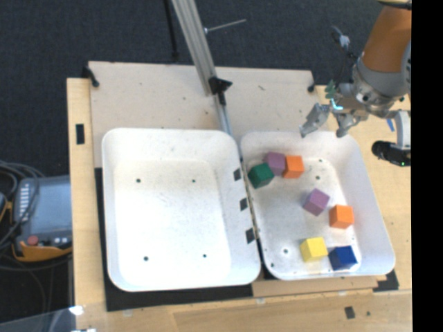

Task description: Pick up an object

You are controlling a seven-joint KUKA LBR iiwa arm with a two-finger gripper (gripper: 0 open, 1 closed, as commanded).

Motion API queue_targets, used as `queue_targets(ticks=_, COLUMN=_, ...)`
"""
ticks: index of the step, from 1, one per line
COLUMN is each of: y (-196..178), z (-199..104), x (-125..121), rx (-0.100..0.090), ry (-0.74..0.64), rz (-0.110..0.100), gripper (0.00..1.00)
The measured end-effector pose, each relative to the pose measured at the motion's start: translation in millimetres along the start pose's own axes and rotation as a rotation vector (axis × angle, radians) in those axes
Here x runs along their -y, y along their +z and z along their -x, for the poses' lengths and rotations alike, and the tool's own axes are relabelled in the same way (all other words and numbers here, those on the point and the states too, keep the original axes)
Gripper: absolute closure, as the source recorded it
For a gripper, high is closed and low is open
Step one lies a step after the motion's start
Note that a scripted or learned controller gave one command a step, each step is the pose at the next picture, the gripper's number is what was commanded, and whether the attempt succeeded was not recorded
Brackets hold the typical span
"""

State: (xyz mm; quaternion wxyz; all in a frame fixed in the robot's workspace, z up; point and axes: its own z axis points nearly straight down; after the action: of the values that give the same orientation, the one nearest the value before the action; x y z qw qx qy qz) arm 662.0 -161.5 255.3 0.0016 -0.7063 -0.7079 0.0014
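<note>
Camera view: the gripper [325, 126] hung spread apart, grasping nothing, above the right bin's [370, 185] far rim; the nearest cube, orange [294, 166], lay just below-left inside it.

Left bin [173, 206], aluminium post [197, 37]

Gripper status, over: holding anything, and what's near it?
Gripper open, holding nothing, above right bin's far rim. Nearest blocks: orange block, purple block, green block, touching. Nothing in the way.
</note>
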Motion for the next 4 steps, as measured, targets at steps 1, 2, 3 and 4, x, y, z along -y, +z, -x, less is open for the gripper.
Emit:
queue_targets(ticks=1, y=-3.2, z=0.2, x=-0.7, rx=0.003, ry=-0.003, rz=0.004, gripper=0.00)
queue_targets(ticks=2, y=45.3, z=-7.3, x=3.1, rx=0.001, ry=-0.003, rz=0.001, gripper=0.00)
queue_targets(ticks=3, y=104.4, z=-12.6, x=-1.7, rx=0.001, ry=-0.004, rz=-0.001, gripper=0.00)
queue_targets(ticks=4, y=131.0, z=-10.6, x=-7.5, rx=0.005, ry=-0.003, rz=0.022, gripper=0.00)
